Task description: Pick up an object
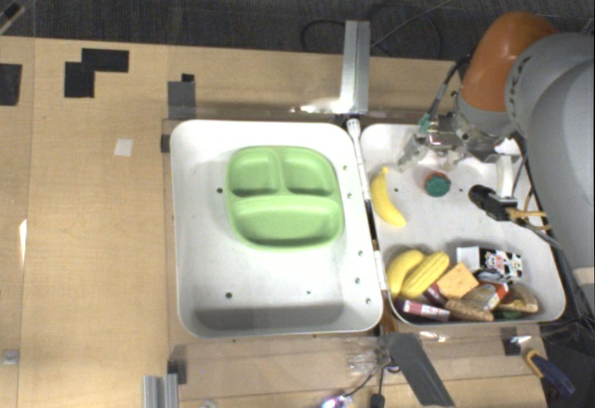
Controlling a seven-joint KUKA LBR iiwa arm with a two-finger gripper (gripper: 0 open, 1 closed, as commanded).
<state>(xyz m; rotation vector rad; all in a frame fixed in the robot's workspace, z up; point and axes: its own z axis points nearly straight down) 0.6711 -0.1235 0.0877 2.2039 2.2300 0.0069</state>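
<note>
My gripper [435,155] hangs over the back of the right bin [548,257], open, with nothing between its fingers. Just in front of it a small round green and red object [437,183] lies on the bin floor, apart from the fingertips. A yellow banana [386,200] lies to the left along the bin's left wall. At the front of the bin is a pile of several toy foods: two yellow pieces [416,272], an orange wedge [456,282] and small dark packets [483,302].
The left bin [200,239] holds a green divided plate [282,194] at its middle. A metal post [357,67] stands behind the seam between the bins. The arm's grey body [558,118] covers the right bin's far right side.
</note>
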